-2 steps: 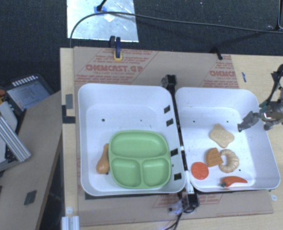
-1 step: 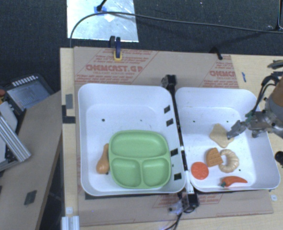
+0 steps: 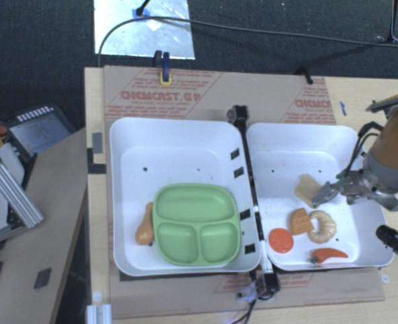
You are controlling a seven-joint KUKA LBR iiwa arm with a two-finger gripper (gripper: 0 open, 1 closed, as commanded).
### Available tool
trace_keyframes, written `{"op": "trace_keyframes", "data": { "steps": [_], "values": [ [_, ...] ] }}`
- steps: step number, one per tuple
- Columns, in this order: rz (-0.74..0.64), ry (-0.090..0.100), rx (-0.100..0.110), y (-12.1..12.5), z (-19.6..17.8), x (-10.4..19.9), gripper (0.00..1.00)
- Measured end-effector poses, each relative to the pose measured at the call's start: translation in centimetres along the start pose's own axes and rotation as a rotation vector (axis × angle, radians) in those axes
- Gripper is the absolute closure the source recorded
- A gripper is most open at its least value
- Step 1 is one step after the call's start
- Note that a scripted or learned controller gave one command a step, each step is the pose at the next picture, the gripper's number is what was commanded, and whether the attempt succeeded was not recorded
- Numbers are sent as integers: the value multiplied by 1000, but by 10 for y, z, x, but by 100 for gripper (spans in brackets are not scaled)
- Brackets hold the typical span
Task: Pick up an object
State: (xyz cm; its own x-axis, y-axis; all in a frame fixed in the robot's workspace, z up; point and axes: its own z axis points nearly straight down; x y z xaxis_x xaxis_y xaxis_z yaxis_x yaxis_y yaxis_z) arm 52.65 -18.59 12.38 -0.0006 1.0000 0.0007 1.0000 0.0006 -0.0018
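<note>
The cardboard (image 3: pixel 206 90) under the bins reads "CHEMCAST" in red print. The left bin (image 3: pixel 179 137) holds a tan drumstick (image 3: pixel 145 225) beside a green divided tray (image 3: pixel 197 223). The right bin (image 3: pixel 300 147) holds a red tomato (image 3: pixel 280 240), an orange piece (image 3: pixel 300 221), a pale ring pastry (image 3: pixel 322 225), a red pepper (image 3: pixel 330 254) and a beige block (image 3: pixel 309 189). The gripper (image 3: pixel 328 193) touches the block; whether it is open is unclear.

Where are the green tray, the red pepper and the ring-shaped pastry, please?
green tray (image 3: pixel 195 204): camera view, on its large upper compartment.
red pepper (image 3: pixel 330 254): camera view, on its middle.
ring-shaped pastry (image 3: pixel 329 229): camera view, on the ring's right side.
</note>
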Motion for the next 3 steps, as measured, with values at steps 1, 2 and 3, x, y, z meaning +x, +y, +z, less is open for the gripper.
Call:
{"op": "trace_keyframes", "data": {
  "steps": [1, 2, 3],
  "values": [
    [-1, -2, -4, 1, -13, 0, 100],
    [0, -3, -8, -2, -58, -5, 100],
    [-4, -3, -8, 4, -103, -3, 100]
  ]
}}
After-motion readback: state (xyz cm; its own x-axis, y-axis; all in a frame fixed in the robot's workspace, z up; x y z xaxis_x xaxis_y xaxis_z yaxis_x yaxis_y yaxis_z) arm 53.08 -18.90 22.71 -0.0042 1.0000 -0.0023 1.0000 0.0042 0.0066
